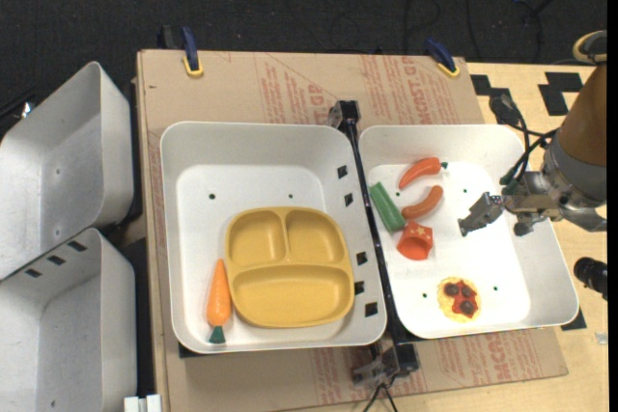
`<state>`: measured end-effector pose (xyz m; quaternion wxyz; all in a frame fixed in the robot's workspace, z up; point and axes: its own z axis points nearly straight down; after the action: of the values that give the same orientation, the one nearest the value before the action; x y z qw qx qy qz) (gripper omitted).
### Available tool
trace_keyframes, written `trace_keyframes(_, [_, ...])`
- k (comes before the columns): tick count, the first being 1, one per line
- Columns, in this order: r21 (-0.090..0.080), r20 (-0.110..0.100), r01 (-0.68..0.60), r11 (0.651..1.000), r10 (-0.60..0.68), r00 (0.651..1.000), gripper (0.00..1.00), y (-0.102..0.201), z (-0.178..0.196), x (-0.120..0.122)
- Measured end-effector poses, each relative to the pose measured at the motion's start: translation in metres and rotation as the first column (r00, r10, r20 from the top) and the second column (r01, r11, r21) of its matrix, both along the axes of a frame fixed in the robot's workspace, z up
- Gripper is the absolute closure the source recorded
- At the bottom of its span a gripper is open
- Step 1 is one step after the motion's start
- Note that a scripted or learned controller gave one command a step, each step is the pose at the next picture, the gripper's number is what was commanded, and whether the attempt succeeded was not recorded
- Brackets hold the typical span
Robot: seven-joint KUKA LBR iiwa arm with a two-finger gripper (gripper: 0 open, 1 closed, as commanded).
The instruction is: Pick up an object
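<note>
Table (290,77): brown board surface, carries two shallow white bins side by side.
Left bin (188,150): white, rounded corners, holds the yellow tray and the carrot.
Right bin (541,285): white, holds five small toy foods, all in its left and lower part.
Arm (584,135): grey with orange band, reaches in from the right over the right bin's right edge.
Yellow tray (288,267): three compartments, sits low in the left bin.
End effector (479,214): dark, hovers over bare bin floor right of the sausage; nothing seen between its tips; how far open cannot be told.
Carrot (218,298): orange, green stub at the near end, lies just left of the tray.
Green piece (387,206): long, flat, slanted along the right bin's left wall.
Chili (419,171): red-orange, curved, farthest back.
Sausage (423,201): reddish-brown, slanted, just below the chili.
Red cup-shaped piece (415,241): tilted, just below the sausage.
Pizza piece (459,296): small yellow round with red spots, nearest the front, apart from the rest.
</note>
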<state>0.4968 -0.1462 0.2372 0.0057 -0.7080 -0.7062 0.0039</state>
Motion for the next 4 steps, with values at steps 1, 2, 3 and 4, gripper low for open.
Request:
trace_keyframes(1, [-0.002,0.013,-0.004,1.0,0.004,1.0,0.0,0.001,0.006,0.003])
trace_keyframes(2, [-0.002,0.009,-0.002,1.0,0.002,1.0,0.0,0.003,-0.037,0.001])
trace_keyframes(3, [-0.001,0.007,0.0,1.0,0.0,1.0,0.0,0.0,-0.094,-0.009])
trace_keyframes(4, [-0.001,0.01,-0.001,1.0,0.001,1.0,0.0,0.0,-0.147,-0.01])
